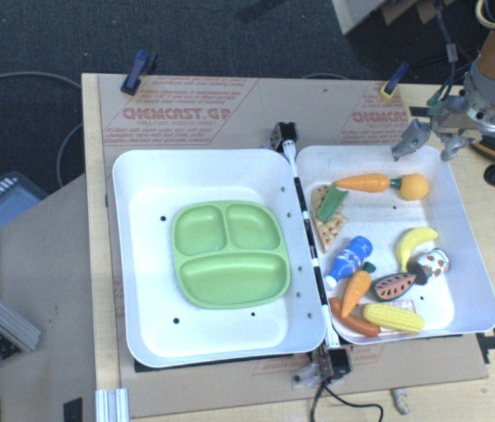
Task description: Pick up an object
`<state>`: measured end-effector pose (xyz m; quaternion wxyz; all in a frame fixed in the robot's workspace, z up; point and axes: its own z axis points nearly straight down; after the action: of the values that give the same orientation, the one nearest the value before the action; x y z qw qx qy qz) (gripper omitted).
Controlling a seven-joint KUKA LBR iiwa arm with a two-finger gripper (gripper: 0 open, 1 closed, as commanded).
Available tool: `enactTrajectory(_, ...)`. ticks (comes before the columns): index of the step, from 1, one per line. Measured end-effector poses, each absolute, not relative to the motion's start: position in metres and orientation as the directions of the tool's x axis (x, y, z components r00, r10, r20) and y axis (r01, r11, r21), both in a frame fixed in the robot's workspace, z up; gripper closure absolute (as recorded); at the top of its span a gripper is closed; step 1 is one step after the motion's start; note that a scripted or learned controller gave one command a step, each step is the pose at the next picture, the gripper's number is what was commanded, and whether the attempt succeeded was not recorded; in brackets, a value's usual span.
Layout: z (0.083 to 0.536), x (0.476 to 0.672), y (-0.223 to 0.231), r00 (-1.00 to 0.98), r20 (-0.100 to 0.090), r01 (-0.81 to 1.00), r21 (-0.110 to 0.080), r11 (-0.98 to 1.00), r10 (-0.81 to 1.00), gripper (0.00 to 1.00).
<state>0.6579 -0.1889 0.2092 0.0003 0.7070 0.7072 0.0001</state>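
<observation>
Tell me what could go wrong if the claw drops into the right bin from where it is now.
1. The claw hangs open over the right bin's far rim, so a straight descent might clip the wall.
2. The long carrot lies almost touching the orange; closing on one could shove the other.
3. Lower down, the corn cob, small carrot and blue bottle are bunched, so a two-object grab seems likely.

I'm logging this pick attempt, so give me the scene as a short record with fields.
end effector: two-finger end effector, fingers apart, nothing between them, above right bin's far edge
left bin: shallow white bin holding a green three-compartment plastic plate
right bin: shallow white bin with toy foods, including an orange toy carrot, yellow toy banana, yellow toy corn cob
</observation>
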Motion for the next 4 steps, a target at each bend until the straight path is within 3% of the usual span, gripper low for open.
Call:
enactTrajectory(1,0.095,0.616,-0.215,-0.001,-0.001,1.000,0.003,0.001,1.000,0.00)
enactTrajectory(3,0.084,0.512,-0.184,0.001,0.000,1.000,-0.001,-0.001,1.000,0.00)
enactTrajectory(4,0.084,0.662,-0.211,-0.005,0.007,1.000,-0.028,0.006,1.000,0.00)
